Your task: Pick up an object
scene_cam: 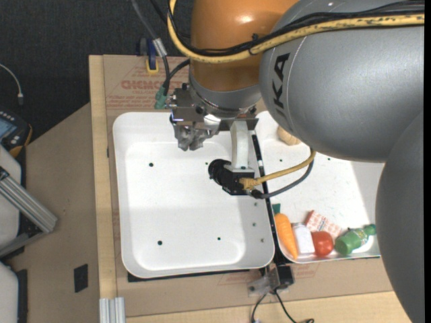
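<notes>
My gripper (191, 138) hangs over the far part of the left white bin (141, 247), just above its floor, with nothing visible in it. The objects lie in the right bin (350, 173). At its near edge are an orange carrot (285, 233), a red and white box (315, 221), a red tomato (323, 243) and a green bottle (353, 240). A beige item (288, 137) peeks out at the far side, mostly hidden by the arm. The gripper is well to the left of all of these.
The large grey arm with its orange band (236, 19) covers most of the right bin. A black fitting on a yellow cable (226, 176) hangs beside the divider between the bins. A cardboard sheet (128, 79) lies under the bins.
</notes>
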Controlling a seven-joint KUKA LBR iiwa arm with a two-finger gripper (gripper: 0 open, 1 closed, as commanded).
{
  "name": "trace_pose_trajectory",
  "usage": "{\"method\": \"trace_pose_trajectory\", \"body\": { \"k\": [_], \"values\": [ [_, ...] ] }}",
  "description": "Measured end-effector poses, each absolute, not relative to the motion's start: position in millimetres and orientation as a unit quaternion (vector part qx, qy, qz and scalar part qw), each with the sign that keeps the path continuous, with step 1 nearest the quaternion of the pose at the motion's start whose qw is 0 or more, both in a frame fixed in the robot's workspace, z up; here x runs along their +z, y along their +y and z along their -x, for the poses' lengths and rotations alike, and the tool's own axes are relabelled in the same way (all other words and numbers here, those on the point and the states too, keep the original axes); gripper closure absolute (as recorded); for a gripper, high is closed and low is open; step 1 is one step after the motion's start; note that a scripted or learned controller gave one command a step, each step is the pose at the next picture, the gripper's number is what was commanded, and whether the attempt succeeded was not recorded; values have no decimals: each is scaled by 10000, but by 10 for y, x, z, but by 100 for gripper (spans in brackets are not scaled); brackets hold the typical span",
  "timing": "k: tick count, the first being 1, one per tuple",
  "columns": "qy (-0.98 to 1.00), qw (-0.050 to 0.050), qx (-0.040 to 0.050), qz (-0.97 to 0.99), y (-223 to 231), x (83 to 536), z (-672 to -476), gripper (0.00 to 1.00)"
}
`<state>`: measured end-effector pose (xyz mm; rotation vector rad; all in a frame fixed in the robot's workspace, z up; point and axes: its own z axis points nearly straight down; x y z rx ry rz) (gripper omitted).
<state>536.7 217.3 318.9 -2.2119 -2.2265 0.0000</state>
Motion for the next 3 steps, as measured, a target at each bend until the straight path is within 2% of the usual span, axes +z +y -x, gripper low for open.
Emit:
{"method": "trace_pose_trajectory", "body": {
  "k": [1,2,3],
  "values": [
    [-7087,-26,-82,7055,2255,4568,-5138,100],
    [-7080,3,-8,7062,2247,4671,-4777,100],
    [-7084,-8,-8,7058,2255,4761,-4793,100]
  ]
}}
